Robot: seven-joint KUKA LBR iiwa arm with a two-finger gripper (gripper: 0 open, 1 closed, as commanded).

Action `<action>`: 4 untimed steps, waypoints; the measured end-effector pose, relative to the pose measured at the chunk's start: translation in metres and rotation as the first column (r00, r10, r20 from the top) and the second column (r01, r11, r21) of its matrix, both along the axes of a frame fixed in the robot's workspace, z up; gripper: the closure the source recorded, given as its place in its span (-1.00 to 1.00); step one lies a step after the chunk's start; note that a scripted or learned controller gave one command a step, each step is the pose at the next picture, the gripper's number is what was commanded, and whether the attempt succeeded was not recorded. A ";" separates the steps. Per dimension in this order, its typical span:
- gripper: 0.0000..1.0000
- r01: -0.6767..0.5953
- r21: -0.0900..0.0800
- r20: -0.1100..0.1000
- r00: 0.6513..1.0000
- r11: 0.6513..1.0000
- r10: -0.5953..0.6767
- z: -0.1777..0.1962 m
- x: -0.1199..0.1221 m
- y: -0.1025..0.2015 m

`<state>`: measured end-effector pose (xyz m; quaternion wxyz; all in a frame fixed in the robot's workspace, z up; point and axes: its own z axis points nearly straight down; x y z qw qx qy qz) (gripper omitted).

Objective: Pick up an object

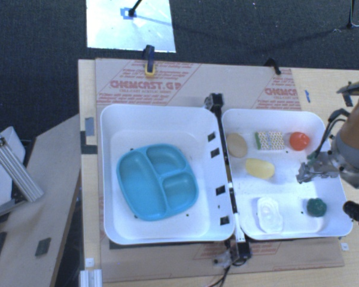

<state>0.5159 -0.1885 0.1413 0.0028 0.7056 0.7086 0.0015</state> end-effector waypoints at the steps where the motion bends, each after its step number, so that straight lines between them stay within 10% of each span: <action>1: 1.00 -0.001 -0.001 0.002 1.000 1.000 0.001 0.059 0.011 0.000; 2: 1.00 -0.001 -0.001 0.003 1.000 1.000 0.002 0.123 0.014 0.000; 4: 1.00 -0.006 0.003 -0.004 1.000 1.000 0.006 0.107 0.039 0.111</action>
